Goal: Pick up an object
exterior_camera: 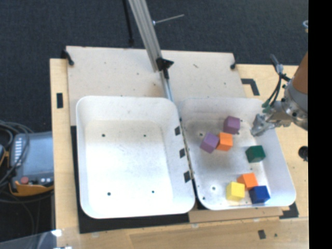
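From my console I see the gripper (261, 124) low over the right bin (207, 113), near its right rim; I cannot tell how it is set, and no block shows in it; the purple block (232, 124) sits just to its left; further left lie an orange block (225, 141) touching a second purple block (209, 142); the green block (255, 153) lies just below it; well below, the yellow block (235, 191), another orange block (250, 179) and the blue block (259, 194) cluster; the left bin (129, 154) lies far left on the bench (59, 87).
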Controlling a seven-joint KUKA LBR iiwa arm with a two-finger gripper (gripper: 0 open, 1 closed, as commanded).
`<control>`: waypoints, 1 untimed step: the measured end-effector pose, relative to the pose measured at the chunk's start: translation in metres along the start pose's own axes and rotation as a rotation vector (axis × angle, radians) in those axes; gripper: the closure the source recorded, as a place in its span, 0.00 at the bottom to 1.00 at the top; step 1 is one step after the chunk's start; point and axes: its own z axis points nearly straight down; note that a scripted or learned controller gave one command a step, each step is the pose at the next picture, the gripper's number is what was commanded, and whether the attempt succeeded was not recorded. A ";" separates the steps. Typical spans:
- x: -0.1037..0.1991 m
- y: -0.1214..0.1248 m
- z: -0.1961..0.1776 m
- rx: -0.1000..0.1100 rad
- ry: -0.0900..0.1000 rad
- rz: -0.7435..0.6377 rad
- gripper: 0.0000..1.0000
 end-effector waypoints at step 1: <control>-0.001 0.001 -0.009 0.005 0.001 -0.001 1.00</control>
